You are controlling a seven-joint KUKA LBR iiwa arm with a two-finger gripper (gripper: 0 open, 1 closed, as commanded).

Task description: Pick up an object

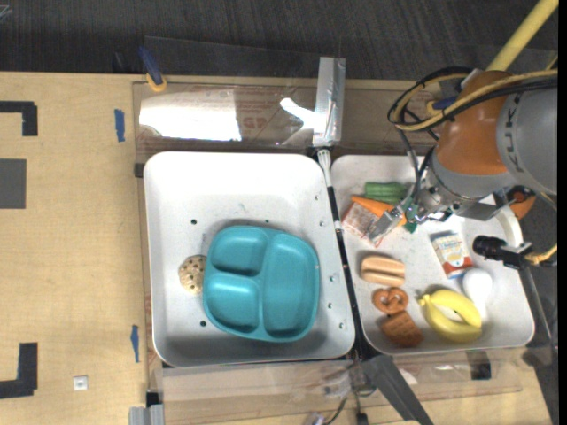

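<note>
Pincer low in right bin, finger state unclear, one banana, one hot dog, one teal tray.

Grey arm, orange band, yellow and black cables.

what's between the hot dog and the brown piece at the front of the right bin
In the camera view, a pretzel lies between the hot dog and the brown piece, close to both.
</note>
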